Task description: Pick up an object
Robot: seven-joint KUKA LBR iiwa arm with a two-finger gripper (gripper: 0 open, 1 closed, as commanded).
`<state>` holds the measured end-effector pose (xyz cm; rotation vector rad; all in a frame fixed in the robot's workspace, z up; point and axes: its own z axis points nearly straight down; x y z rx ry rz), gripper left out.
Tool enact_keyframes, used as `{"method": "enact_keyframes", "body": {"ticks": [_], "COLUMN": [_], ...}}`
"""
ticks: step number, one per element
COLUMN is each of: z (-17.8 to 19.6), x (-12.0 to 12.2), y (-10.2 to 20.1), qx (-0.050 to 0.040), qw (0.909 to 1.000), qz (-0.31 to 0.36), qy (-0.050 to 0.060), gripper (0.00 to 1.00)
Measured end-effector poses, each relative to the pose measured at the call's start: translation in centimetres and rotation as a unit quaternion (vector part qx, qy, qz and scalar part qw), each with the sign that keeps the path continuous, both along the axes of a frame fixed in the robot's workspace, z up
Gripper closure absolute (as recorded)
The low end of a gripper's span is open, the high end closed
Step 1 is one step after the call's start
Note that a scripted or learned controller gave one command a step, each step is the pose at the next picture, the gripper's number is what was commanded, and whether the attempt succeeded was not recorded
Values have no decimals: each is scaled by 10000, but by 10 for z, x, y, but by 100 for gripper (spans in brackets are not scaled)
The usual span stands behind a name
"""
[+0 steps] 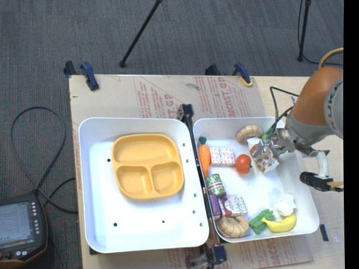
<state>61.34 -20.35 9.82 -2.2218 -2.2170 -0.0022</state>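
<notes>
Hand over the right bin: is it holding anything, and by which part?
Cannot be told. The hand sits right at the small white printed carton near the round red tomato, but no grip is visible.

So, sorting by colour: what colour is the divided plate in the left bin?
Yellow-orange all over, judging by the camera view: the divided plate.

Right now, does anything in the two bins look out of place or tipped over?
Nothing looks spilled or damaged. The right bin holds toy food lying jumbled, with a small carton tilted by the claw. The yellow tray sits flat in the left bin.
</notes>
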Motion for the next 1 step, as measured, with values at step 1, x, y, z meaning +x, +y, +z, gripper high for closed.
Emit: {"method": "enact_keyframes", "body": {"ticks": [1], "z": [104], "x": [24], "y": [67], "qx": [-13], "qw": [10000], "qz": [21], "qy": [-22], "gripper": [100]}}
